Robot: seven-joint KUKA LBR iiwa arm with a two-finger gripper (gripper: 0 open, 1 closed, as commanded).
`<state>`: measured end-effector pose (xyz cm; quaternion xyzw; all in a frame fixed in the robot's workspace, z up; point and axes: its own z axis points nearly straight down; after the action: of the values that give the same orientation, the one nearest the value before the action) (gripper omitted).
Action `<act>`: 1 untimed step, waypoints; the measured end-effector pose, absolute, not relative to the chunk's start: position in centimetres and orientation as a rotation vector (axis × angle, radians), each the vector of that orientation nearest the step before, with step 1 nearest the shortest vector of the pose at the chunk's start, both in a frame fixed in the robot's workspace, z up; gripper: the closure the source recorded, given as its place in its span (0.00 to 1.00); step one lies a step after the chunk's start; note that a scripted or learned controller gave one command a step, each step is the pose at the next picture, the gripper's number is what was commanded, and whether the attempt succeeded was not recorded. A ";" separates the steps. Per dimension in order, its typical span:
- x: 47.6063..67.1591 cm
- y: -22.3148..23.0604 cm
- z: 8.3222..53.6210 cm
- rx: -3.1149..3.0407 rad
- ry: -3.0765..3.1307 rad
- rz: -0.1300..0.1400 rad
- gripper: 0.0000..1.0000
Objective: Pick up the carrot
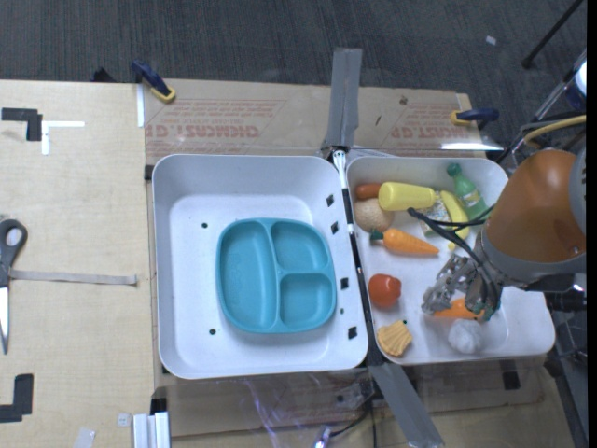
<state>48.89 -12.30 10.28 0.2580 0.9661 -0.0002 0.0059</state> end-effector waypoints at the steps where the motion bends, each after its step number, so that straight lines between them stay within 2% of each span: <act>1: 49.1 -12.3 11.3 0.801 3.020 -0.001 1.00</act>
<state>49.14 -12.29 11.27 0.2562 0.9666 -0.0004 0.0087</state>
